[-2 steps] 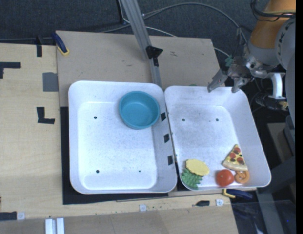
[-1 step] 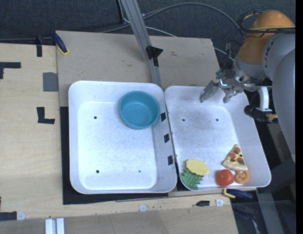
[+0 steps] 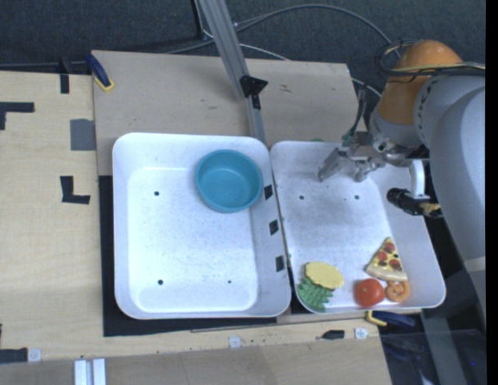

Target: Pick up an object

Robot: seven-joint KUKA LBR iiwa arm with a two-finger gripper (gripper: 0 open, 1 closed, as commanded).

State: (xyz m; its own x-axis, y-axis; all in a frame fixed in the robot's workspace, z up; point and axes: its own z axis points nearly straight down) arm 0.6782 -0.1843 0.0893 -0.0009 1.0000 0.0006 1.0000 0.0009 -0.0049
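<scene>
Counter [image 3: 40, 215]: tan, black tape marks, no readable writing.
Left bin [image 3: 144, 287]: blue bowl [image 3: 228, 180] at its far right corner.
Right bin [image 3: 337, 223]: toy food along its near edge.
Gripper [image 3: 338, 172]: spread apart, grasping nothing, over the right bin's far end.
Pizza slice [image 3: 386, 260]: well apart from gripper.
Yellow piece [image 3: 324, 275]: resting on green piece [image 3: 313, 294].
Tomato [image 3: 368, 293]: beside an orange piece [image 3: 397, 290].

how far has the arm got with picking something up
Done so far: nothing lifted. The pizza slice, tomato, yellow piece and green piece all lie along the near edge of the right bin, and the blue bowl sits in the left bin. In hand: the claw hangs open over the right bin's far end, with nothing between its fingers. Left: reach an object, grip and lift.
</scene>
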